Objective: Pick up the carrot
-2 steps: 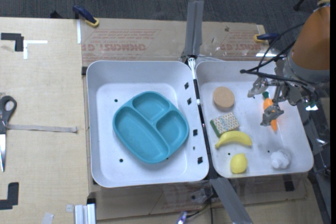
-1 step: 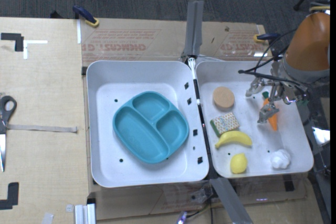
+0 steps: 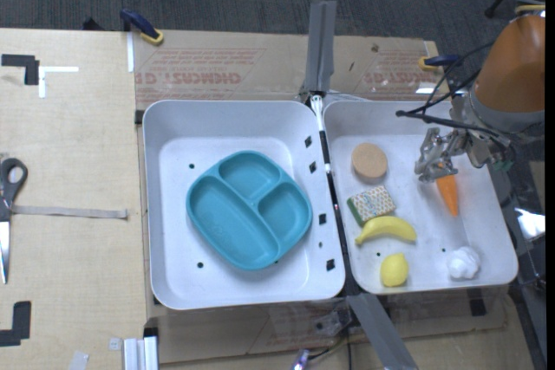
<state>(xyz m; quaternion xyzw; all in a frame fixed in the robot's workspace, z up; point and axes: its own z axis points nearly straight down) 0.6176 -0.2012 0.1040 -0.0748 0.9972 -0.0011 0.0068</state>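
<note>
The carrot (image 3: 448, 194) is a short orange cone lying in the right bin (image 3: 486, 282), near its right wall, with its tip pointing toward the front. My gripper (image 3: 435, 162) hangs just over the carrot's thick upper end and looks close to or touching it. The carrot still rests on the bin floor. The grey arm with its orange band reaches in from the right, above the bin's back right corner.
Also in the right bin are a round tan disc (image 3: 369, 161), a green patterned sponge (image 3: 373, 204), a banana (image 3: 387, 229), a lemon (image 3: 394, 269) and a white crumpled lump (image 3: 463, 262). The left bin (image 3: 165, 273) holds a blue divided plate (image 3: 250, 209). Scissors (image 3: 9, 186) lie far left.
</note>
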